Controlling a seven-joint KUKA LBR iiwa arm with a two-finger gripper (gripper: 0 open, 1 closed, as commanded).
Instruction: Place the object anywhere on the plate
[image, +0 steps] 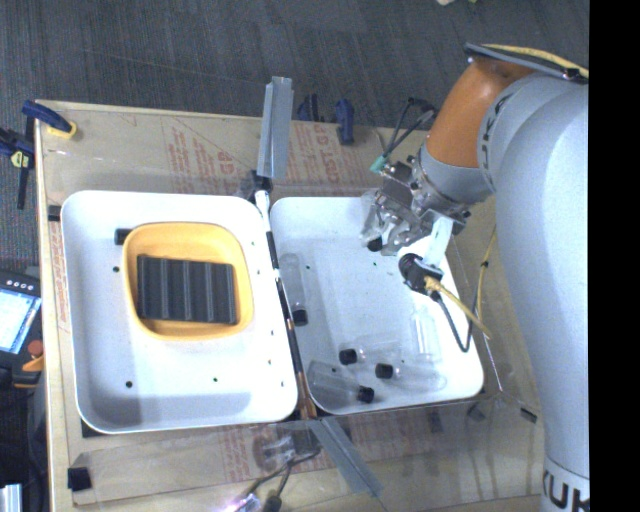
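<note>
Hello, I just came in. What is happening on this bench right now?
A grey robot arm reaches from the right over the right bin, its gripper low near the far side. Clear plastic objects with dark caps lie toward that bin's near end. The yellow plate, bearing a dark ridged insert, sits in the left bin.

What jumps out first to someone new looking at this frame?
The big grey arm with its orange band fills the right side, its tool over the right bin's far end. In the left bin sits a yellow plate holding a dark ridged insert.
</note>
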